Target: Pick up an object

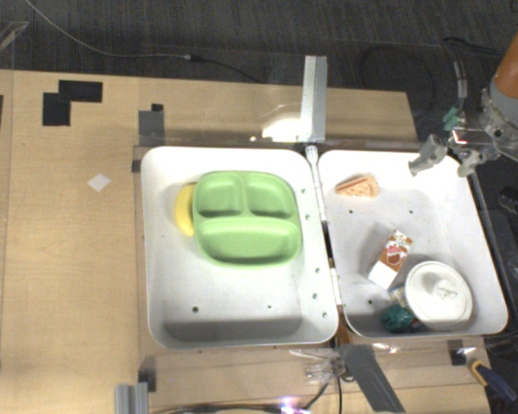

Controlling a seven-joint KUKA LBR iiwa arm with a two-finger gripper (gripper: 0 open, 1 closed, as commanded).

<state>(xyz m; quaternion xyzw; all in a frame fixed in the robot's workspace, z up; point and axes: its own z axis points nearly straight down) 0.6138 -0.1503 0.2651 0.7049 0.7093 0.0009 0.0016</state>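
Camera view — wooden bench [60, 257], two white bins [168, 309], dark floor behind.
Gripper [445, 155] over right bin's corner — fingers spread, holding nothing.

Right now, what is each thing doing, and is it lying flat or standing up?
green divided tray: lying flat, open side up, in the left bin.
yellow thing: partly tucked under the tray's left edge.
pizza slice: lying flat in the right bin.
small carton: lying on its side.
white round lid: lying flat.
dark green thing: beside the lid.
gripper: over the right bin's far edge, holding nothing.
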